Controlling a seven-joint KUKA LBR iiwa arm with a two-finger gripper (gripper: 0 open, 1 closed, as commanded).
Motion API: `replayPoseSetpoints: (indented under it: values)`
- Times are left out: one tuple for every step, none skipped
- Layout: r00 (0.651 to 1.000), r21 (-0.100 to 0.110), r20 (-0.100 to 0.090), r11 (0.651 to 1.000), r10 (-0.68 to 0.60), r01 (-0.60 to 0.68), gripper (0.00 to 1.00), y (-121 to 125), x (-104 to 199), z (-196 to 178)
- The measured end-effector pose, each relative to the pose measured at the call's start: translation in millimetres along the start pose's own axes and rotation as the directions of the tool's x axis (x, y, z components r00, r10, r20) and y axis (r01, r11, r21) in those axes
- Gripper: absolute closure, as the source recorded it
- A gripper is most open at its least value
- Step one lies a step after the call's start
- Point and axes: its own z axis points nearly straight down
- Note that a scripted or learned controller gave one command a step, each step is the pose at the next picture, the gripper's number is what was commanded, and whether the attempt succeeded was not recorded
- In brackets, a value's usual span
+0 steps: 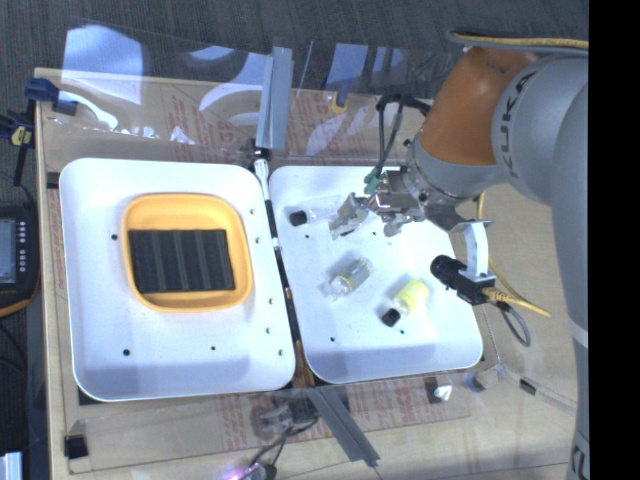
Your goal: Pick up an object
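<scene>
So, starting nearest the camera in the right bin (440,353): there's a yellow piece with a black cap (403,300), and just up-left of it a small clear vial-looking thing (347,276), lying apart from each other on the bin floor. A bit further back sits a tiny black cap-like item (297,217) with something clear and crinkly beside it. The gripper (368,214) hangs over the far half of that bin, close to the clear stuff. Its metal fingers look spread, with nothing between them as far as I can see. The left bin (90,348) has an orange tray with a dark slotted insert (185,253).

If I were running this, I'd go for the vial or the yellow piece. They've got free space around them, so I'd centre over one, line the fingers across its narrow side, and drop straight down before closing.
</scene>
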Motion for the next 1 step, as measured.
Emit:
replayPoseSetpoints:
  values:
    - [1.0, 0.0, 0.001, 1.0, -0.006, 0.006, 0.0, -11.5, -60.3, 90.6]
